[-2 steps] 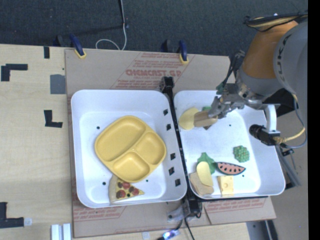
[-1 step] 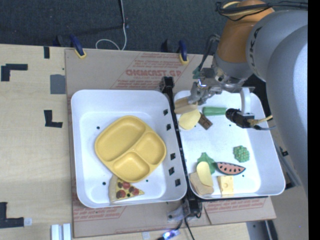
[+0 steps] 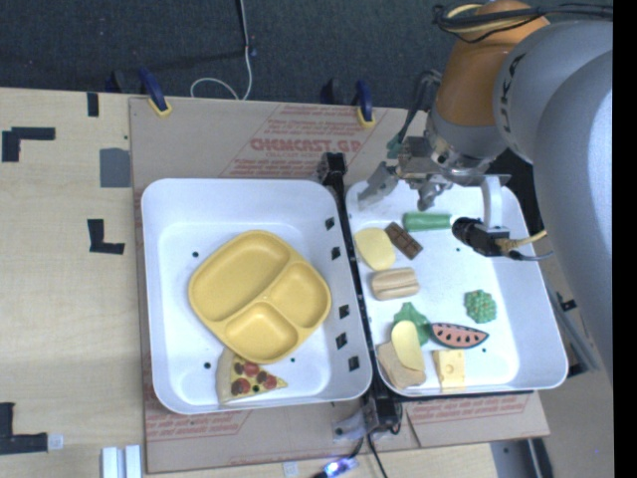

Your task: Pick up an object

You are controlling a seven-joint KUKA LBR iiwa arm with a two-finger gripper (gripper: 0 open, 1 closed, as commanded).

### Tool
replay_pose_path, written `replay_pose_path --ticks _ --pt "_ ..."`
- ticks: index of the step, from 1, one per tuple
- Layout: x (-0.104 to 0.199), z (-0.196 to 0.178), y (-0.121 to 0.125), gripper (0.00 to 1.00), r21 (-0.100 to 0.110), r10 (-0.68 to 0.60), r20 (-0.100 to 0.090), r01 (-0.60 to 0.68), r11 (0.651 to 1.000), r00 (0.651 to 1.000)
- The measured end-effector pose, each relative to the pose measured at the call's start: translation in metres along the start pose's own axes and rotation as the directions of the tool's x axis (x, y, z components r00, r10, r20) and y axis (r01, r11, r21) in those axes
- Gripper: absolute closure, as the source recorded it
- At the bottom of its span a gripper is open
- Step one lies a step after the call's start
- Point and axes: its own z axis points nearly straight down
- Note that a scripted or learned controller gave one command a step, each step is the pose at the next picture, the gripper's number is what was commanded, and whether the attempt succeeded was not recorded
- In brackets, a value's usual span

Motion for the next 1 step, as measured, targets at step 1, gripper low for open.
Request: replay_pose_path --ticks 1 --pt "-0.0743 -0.1242 -0.0614 0.0 0.008 0.001 0.0 -0.001 1.0 1.0"
